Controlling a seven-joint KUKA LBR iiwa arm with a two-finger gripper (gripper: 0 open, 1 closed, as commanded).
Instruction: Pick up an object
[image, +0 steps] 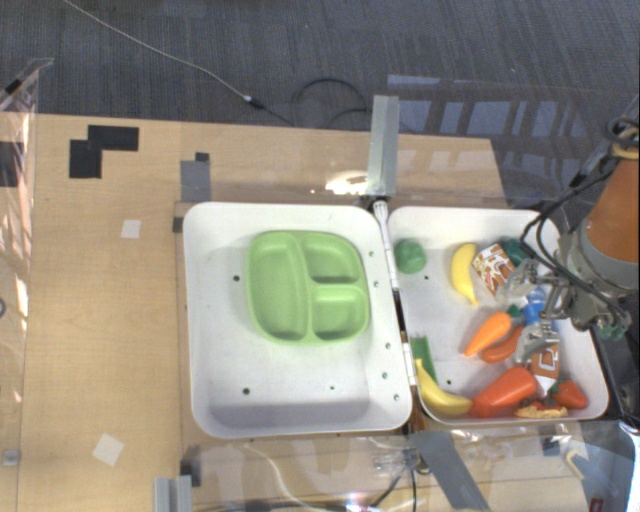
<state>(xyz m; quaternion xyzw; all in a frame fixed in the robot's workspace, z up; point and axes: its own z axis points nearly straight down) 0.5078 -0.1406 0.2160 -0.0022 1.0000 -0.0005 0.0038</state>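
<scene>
We see a light wooden bench (100, 330) carrying two shallow white bins side by side. The left bin (215, 400) holds a green divided tray (305, 287). The right bin (440, 225) holds toy food: a green round item (410, 256) at the far left, a yellow banana (463, 272), an orange carrot (486, 333), a red pepper (505, 390) and a second banana (440, 397) near the front. The arm (612, 225) enters from the right, and its gripper (540, 325) sits low over the bin's right part, just right of the carrot. We cannot tell how the gripper stands.
</scene>
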